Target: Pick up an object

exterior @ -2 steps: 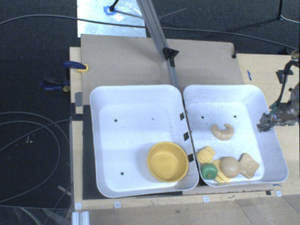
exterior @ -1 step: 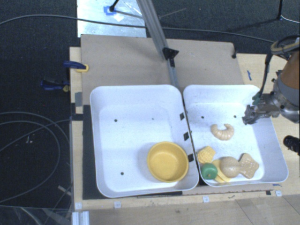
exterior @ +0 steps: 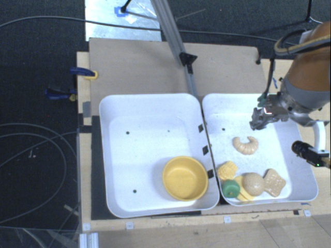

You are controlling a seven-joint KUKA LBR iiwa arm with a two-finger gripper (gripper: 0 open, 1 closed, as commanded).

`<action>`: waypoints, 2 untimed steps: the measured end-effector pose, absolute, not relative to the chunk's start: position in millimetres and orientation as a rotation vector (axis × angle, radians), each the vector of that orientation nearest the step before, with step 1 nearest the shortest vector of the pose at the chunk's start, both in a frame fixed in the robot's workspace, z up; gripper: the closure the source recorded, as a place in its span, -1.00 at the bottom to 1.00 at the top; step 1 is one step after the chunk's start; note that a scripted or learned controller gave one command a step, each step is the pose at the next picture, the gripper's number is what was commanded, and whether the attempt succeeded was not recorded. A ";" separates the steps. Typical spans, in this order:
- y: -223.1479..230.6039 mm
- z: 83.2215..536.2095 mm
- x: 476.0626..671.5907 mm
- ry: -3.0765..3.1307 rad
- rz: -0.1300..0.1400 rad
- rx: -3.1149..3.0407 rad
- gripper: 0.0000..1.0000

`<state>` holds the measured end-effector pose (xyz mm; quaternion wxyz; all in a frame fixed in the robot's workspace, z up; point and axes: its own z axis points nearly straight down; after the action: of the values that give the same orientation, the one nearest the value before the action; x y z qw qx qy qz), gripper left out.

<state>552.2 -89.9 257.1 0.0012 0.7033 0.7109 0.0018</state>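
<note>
My gripper [exterior: 258,122] hangs over the right bin [exterior: 217,107], just above and slightly right of a pale curved croissant-shaped toy [exterior: 245,145]. Nothing shows between its fingers. Along that bin's front lie a yellow corn-like piece [exterior: 227,169], a green round toy [exterior: 231,189], a beige round toy [exterior: 253,183] and a tan waffle-like piece [exterior: 273,182]. A yellow bowl [exterior: 184,177] sits in the left bin [exterior: 134,138] near its front right corner.
A grey pole [exterior: 173,30] slants down from the top to the gap between the bins. Blue and yellow clamps [exterior: 77,74] grip the bench's left edge. Black cables run over the floor on the left.
</note>
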 end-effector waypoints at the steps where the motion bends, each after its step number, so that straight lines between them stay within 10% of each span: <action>1: -46.1 241.6 576.2 2.232 0.004 2.209 1.00; 2: 5.6 230.9 597.1 2.234 0.004 2.209 1.00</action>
<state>597.1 5.6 230.9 0.0002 0.7032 0.7110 0.0013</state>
